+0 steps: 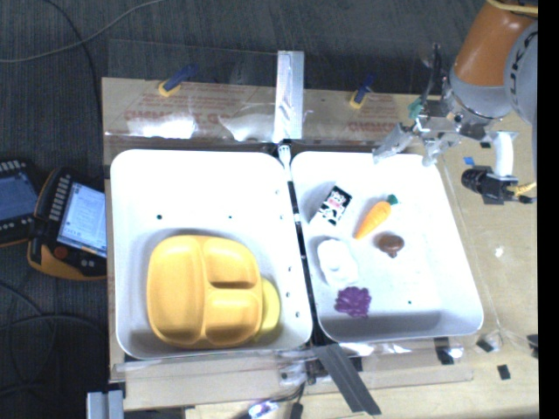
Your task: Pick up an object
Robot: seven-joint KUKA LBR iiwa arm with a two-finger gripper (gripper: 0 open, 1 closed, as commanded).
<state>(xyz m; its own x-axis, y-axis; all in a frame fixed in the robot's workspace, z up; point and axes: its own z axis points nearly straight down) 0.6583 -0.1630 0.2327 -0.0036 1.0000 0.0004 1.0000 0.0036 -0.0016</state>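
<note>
The right bin [454, 260] holds several small objects: an orange toy carrot [374, 216], a black-and-white patterned carton [334, 205], a brown lump [389, 243], a white piece [332, 260] and a purple grape cluster [353, 300]. My gripper [410, 149] hangs over the far rim of the right bin, up and to the right of the carrot. It is open, with its two fingers spread and nothing between them. It touches none of the objects.
A large yellow compartment tray [208, 289] lies in the near part of the left bin [175, 182]. A divider [297, 234] runs between the bins. Clear plastic bags [249, 125] lie behind them, and a handheld pendant [70, 225] sits to the left.
</note>
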